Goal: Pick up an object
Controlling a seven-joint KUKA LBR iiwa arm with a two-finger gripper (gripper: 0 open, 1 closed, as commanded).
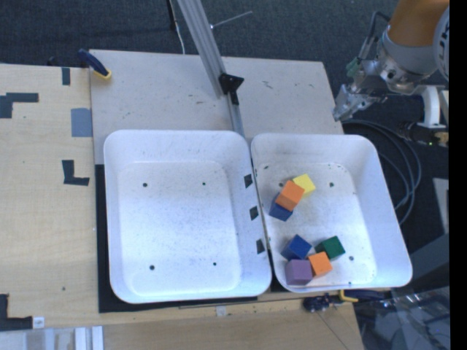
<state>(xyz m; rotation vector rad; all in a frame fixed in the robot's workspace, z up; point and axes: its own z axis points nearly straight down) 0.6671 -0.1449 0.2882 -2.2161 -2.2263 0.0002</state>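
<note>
Small coloured blocks lie in the right bin [365, 159]. An orange block [291, 194] leans on a yellow block [304, 184], with a dark blue block [280, 211] just below them. Lower down sit a blue block [297, 246], a green block [333, 247], a small orange block [319, 263] and a purple block [298, 272]. My gripper [345, 108] hangs above the bench past the right bin's far right corner, well away from every block. Nothing shows between its fingers.
The left bin [175, 217] stands beside the right one. A slanted metal rail [204, 39] with a black clamp [230, 83] crosses the back of the bench. Black cables [398, 152] lie off the right side. A blue and yellow tool [95, 63] rests at the back left.
</note>
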